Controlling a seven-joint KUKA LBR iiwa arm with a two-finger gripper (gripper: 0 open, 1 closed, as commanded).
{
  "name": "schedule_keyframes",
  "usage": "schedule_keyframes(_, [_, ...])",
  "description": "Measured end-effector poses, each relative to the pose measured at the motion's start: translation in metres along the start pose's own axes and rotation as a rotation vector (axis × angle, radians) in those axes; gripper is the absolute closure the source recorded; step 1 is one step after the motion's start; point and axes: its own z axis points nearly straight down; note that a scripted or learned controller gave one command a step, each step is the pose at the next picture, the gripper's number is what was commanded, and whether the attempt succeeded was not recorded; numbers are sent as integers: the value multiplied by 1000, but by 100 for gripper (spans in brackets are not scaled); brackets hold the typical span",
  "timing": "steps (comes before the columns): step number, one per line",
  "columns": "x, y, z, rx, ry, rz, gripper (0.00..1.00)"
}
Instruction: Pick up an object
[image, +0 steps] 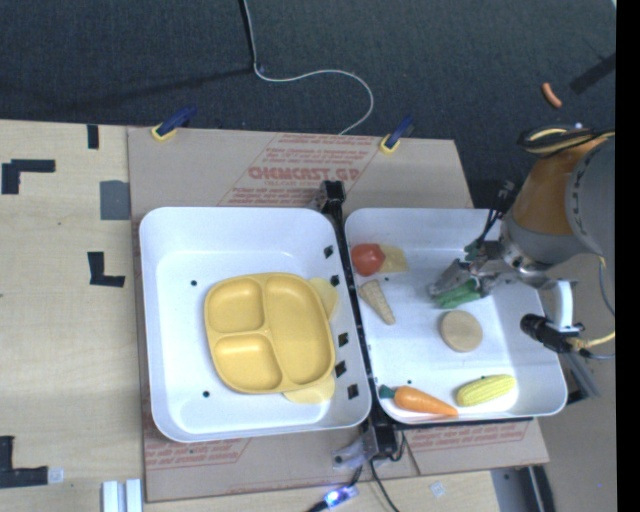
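Green and slim, a small toy vegetable (458, 296) lies in the right bin (520, 395), in the right-centre of the frame, and it looks like the likeliest target because the jaws (466, 279) sit directly over it. Its long axis runs roughly left to right with a slight rise toward the right, and its left end pokes out to the lower left of the metal fingertips, while the rest is hidden under the grey hardware. Whether the jaws are apart or closed on it cannot be told from this slanted view; the green piece touches or lies just under them, but nothing shows it clamped between them. The arm (560, 200) enters from the right edge of the frame, its orange band near the upper right, and bends down and leftward so the wrist points into the bin's upper middle. A round tan disc (462, 331) lies just below the green piece, close enough to be nudged by a low sideways move. Further off are a corn cob (485, 390) and a carrot (425, 402) along the bin's lower edge, a tomato (367, 259) and a pale wedge (378, 301) near the left wall. The left bin (170, 300) holds a yellow divided plate (268, 332), well apart from the action.
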Motion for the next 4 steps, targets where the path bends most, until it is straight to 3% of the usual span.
schedule_keyframes(3, [-6, -13, -132, -3, 1, 2, 100])
schedule_keyframes(4, [55, 0, -137, 0, 3, -4, 100])
